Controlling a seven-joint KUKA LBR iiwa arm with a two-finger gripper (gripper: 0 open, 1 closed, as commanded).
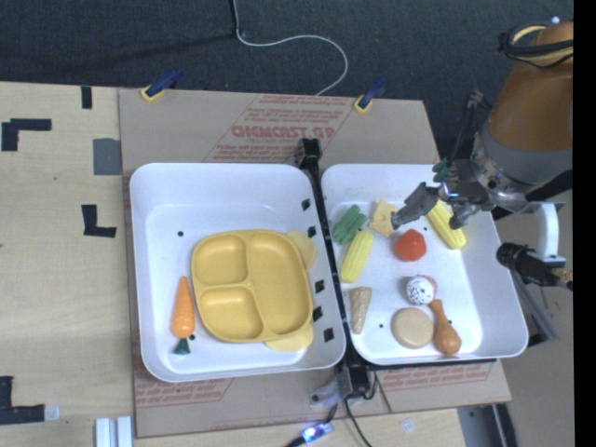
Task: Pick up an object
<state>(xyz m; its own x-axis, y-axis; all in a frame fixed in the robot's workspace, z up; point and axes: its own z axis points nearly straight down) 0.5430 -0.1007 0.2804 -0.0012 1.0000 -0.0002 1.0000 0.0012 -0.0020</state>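
Camera view showed the hand (431, 205) spread wide and holding nothing over the right bin (494, 347), above the tomato (410, 245); crowding cheese (382, 219) and corn (447, 226) risked a blocked, glancing grasp.

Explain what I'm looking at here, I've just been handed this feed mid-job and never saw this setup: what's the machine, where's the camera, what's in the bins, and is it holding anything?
One fixed camera looks down at a slant on a bench. The grey arm with an orange band reaches in from the right; its gripper hangs open over the right bin, holding nothing.

The right bin holds toy food: a red tomato, two corn cobs, a green vegetable, a cheese wedge, a drumstick, a round cookie and a speckled ball.

The left bin holds a yellow divided plate and a carrot beside it.
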